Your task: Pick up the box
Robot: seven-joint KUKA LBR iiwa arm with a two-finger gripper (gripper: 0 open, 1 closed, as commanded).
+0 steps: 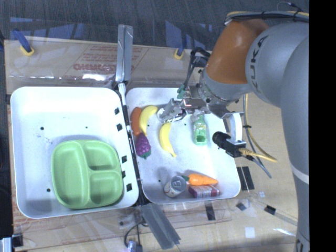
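Hovering over the right bin (231, 164), the jaws (173, 112) hung above the bananas (167, 138), their state impossible to tell, while the box (203, 191) lay well apart at the bin's near edge beside the carrot (202, 180).

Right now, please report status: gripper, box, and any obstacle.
Gripper above bananas at right bin's far end, grasp unclear. Box lies at near edge, untouched. Carrot rests against box, can beside it.

**Even overhead light, soft focus**

Bright, diffuse light falls from above. The white bins (31, 140) glare mildly, nearly washed out. The arm (262, 51) casts a soft shadow on the right bin. Fine detail is slightly blurred, with grain on the dark far floor.
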